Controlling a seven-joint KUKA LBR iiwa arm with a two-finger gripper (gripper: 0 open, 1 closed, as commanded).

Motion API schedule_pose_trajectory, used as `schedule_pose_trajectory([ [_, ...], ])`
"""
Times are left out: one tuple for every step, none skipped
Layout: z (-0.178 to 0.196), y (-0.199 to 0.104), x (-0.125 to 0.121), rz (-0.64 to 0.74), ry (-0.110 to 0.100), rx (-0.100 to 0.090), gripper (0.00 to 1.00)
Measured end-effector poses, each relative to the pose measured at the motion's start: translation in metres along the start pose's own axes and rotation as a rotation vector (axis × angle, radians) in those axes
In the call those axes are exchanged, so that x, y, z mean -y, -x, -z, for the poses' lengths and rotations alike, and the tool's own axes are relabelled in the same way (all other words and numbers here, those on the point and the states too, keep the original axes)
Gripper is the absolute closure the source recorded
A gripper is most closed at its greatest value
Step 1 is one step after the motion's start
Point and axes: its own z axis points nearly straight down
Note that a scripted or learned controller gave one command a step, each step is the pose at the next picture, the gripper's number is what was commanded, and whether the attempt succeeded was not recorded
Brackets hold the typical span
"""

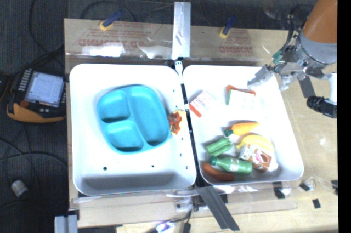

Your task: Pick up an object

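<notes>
My gripper (270,83) hangs over the far right corner of the right bin (290,133), fingers spread open with nothing between them. One fingertip (255,82) points toward a small white-and-green item with a red edge (238,94) just to its left. Nearer the bin's divider lies a white and red packet (202,103). At the front of the bin sit a yellow banana-shaped toy (244,128), a yellow pouch (255,143), two green bottles (218,145) (233,164), a brown carton (263,159) and a red sausage shape (216,173).
The left bin (88,166) holds a blue divided plate (133,117) and a small orange-red item (175,121) by the divider. A handheld device (39,94) lies on the floor to the left. The arm's orange band (328,10) is at the upper right.
</notes>
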Motion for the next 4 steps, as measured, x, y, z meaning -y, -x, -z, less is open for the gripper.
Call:
schedule_pose_trajectory([
  [-0.098,-0.021,0.056,-0.046,-0.001,-0.001,0.0],
  [-0.151,-0.02,0.058,-0.033,0.011,0.002,0.0],
  [-0.141,-0.02,0.057,-0.033,0.014,0.001,1.0],
  [-0.027,-0.049,0.042,-0.05,0.001,0.002,1.0],
])
